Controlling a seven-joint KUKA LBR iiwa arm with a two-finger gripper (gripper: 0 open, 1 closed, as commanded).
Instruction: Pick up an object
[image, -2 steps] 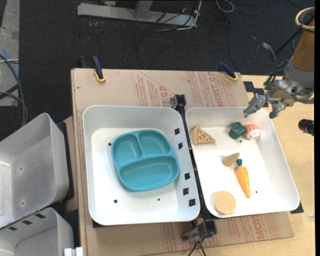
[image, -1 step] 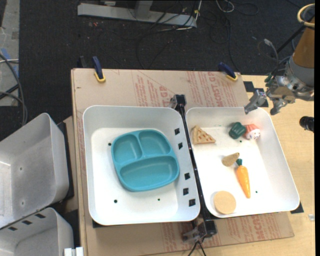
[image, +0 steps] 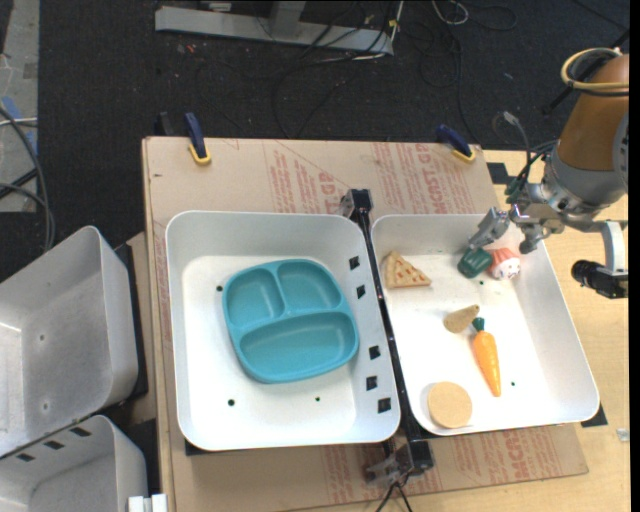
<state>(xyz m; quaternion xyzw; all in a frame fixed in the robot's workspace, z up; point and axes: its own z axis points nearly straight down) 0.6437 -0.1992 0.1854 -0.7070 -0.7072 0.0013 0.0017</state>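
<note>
In the right bin (image: 565, 330) lie several toy foods. A green piece (image: 473, 264) and a small white and pink piece (image: 507, 267) sit at the back. Left of them rests a waffle wedge (image: 403, 271). A tan slice (image: 461, 319), an orange carrot (image: 487, 361) and a round tan cookie (image: 450, 404) lie nearer the front. My gripper (image: 502, 243) hangs open just above the green and white pieces at the bin's far right corner. Nothing is between its fingers.
The left bin (image: 190, 300) holds a blue divided plate (image: 291, 319). A black divider (image: 378, 320) runs between the bins. White containers (image: 60, 320) stand off the bench to the left. Clamps (image: 197, 140) grip the cardboard's back edge.
</note>
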